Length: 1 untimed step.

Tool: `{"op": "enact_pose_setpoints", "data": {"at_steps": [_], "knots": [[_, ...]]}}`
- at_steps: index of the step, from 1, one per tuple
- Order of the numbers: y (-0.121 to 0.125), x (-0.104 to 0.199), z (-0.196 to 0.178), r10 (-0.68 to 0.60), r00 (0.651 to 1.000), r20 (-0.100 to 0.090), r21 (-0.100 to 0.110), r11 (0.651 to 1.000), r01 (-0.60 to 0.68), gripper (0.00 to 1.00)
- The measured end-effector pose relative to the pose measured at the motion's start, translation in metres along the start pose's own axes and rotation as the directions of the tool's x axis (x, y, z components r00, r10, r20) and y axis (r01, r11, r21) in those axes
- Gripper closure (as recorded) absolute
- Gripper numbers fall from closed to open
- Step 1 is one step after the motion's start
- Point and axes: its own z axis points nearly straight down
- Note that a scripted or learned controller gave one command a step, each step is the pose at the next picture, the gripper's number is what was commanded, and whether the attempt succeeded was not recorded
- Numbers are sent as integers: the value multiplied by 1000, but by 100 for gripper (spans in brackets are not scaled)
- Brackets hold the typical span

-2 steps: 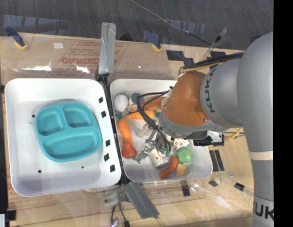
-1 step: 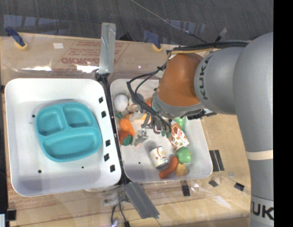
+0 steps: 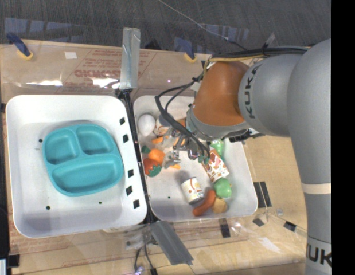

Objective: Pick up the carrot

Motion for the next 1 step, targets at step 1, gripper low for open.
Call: {"op": "enact_pose_setpoints", "data": {"at_steps": [1], "knots": [[58, 10, -85, -300, 954, 0, -4, 954, 300, 100]]}}
